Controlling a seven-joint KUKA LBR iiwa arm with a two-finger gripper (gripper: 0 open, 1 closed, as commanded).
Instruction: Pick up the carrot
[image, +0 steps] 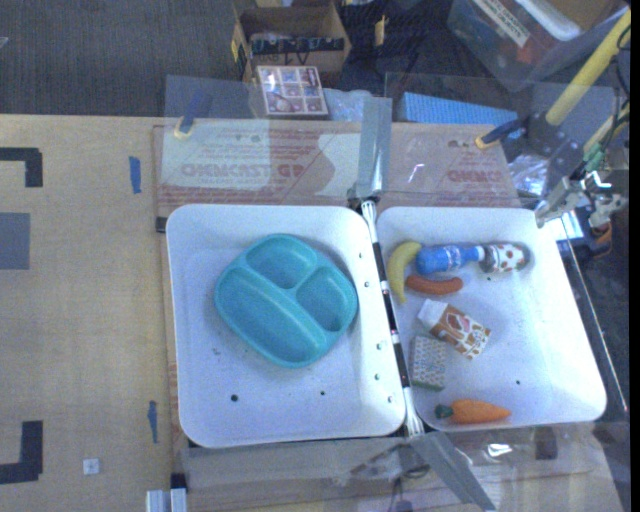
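Up at the top right corner, the arm sits off beyond the far right corner of the right bin (580, 330), its dark wrist parts tilted down toward the bench and a yellow bar slanting above them. The gripper (565, 200) hangs just outside the bin's rim, well apart from everything inside; whether it is open or closed cannot be made out at this size.

The carrot (474, 410) lies on its side at the near edge of the right bin, green end pointing left. Farther back in that bin lie a banana (400, 268), a blue bottle (447, 259), a sausage (434, 285) and a small carton (460, 331). The left bin (200, 400) holds a teal divided plate (287, 299).
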